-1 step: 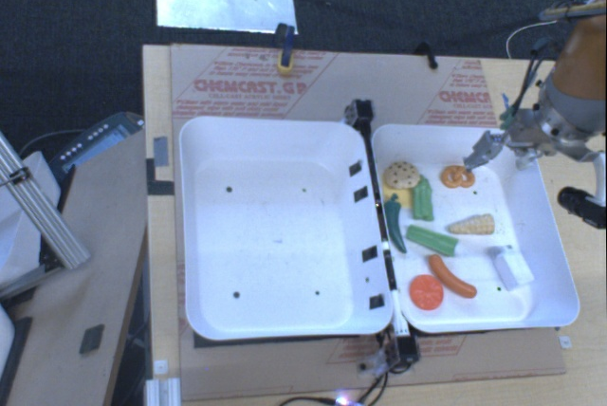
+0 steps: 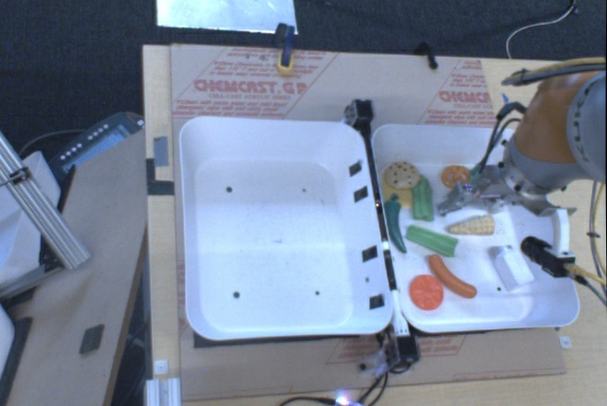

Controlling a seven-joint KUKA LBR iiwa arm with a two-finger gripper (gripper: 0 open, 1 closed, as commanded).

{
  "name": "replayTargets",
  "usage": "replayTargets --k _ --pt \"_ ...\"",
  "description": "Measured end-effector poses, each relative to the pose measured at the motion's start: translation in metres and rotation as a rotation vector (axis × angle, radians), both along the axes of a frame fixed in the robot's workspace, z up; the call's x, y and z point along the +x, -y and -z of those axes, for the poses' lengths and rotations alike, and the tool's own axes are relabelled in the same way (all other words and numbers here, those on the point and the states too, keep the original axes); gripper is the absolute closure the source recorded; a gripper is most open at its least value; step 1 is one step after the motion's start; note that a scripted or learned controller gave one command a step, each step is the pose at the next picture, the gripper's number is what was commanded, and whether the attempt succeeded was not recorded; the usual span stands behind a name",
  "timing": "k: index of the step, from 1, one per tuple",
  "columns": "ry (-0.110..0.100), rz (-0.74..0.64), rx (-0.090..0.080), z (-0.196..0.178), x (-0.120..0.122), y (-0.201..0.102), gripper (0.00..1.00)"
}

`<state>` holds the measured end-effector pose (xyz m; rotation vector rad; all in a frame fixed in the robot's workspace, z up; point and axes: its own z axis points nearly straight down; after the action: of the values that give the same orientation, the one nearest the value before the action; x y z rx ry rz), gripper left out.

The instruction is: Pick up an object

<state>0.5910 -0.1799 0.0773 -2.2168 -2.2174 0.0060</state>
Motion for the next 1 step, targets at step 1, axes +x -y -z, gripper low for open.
replayTargets --k 1 --pt "0.012 -0.002 -0.003 -0.0183 0.0039 0.0002 1.0"
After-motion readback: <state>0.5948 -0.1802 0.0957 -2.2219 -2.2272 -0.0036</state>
